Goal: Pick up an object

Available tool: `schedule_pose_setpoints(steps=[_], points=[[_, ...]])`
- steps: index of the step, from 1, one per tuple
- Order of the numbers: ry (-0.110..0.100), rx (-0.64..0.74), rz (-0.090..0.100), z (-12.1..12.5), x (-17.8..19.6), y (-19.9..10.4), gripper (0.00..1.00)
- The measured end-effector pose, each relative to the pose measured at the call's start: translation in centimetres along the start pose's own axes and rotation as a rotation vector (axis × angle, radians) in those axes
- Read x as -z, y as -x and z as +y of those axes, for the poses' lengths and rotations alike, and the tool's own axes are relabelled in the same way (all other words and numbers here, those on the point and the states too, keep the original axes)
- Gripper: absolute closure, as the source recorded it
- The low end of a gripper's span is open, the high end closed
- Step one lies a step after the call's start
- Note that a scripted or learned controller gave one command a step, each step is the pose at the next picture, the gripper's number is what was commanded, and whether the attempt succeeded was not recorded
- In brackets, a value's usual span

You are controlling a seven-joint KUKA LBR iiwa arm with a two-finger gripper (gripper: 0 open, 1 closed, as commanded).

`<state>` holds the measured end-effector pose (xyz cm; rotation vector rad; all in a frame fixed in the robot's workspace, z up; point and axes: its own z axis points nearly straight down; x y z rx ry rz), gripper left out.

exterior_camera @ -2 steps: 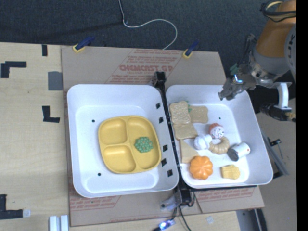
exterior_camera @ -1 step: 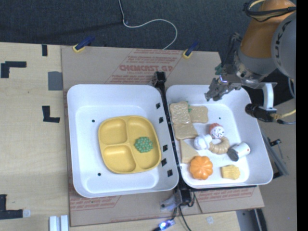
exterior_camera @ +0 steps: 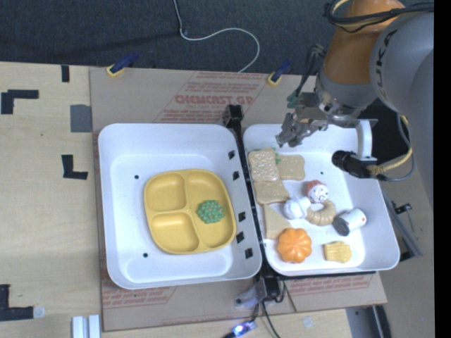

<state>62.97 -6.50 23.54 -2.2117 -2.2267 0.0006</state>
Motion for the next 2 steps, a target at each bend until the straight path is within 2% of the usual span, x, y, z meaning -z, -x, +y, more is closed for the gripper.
schedule_pose_setpoints(steps=[1,2], points=[[-0.001,-0.001,0.0,-1.2,0.2,-4.5,1.0],[-0.002,0.0,-0.001,-1.6,-1.4,-10.2,1.0]])
